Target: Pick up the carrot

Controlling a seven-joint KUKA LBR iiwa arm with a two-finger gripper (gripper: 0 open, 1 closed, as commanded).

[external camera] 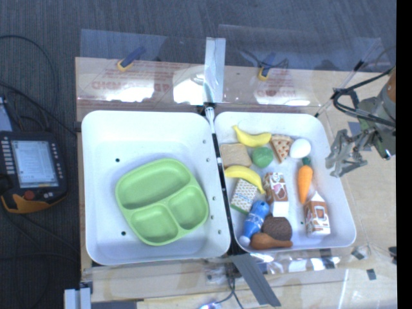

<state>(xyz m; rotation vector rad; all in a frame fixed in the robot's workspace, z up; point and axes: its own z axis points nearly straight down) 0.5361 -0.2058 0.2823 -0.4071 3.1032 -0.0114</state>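
Hovering outside the right bin [335,205] at its 3 o'clock rim, the gripper [342,158] holds nothing; whether its jaws are parted I cannot tell. The carrot [304,181] lies upright in that bin's right part, between egg [300,148] and carton [316,216]. This looks like the approach step: next, swing toward 9 o'clock and descend over it.

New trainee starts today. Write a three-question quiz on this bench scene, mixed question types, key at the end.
1. True or false: the orange toy carrot with a green top lies in the right white bin.
2. What sits in the left white bin? A) a red bowl B) a green three-compartment plastic tray C) a blue cup
3. Fill in: the two-finger gripper hangs beyond the right bin's ____ rim.

Key: 1 true; 2 B; 3 right.
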